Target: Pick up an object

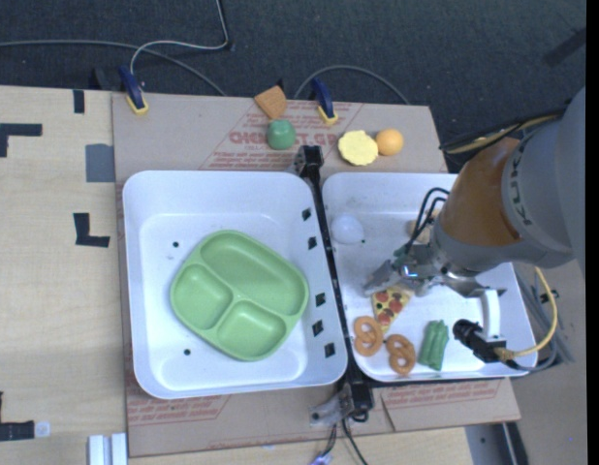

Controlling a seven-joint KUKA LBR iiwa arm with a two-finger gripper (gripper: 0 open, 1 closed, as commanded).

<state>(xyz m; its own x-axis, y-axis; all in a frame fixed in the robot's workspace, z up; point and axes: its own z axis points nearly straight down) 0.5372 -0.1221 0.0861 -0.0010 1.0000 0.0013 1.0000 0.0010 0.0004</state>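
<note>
Camera view from above, slanting down on a bench with two shallow white bins side by side on brown cardboard. In the left bin (pixel 144 260) lies a pale green divided plate (pixel 239 294), flat and slightly turned, well away from the arm. Behind the bins, on the cardboard, sit a tan wedge (pixel 271 101), a green ball (pixel 280 135), a yellow disc (pixel 358 147) and an orange ball (pixel 389 142), all outside either bin and, I judge, not meant to be reached. The right bin (pixel 377 194) holds the pickable things: a white ball (pixel 349 229) near its left wall, a toy pizza slice (pixel 387 304), two brown pretzels (pixel 382 340) close together, and a green stick-shaped piece (pixel 433 345) near the front wall. The grey arm with its orange band reaches in from the right, and the gripper (pixel 404 269) is low in this bin, just above and beside the pizza slice. That slice looks like the likeliest target. Whether its jaws stand apart or together cannot be told from here; nothing is visibly held.
</note>
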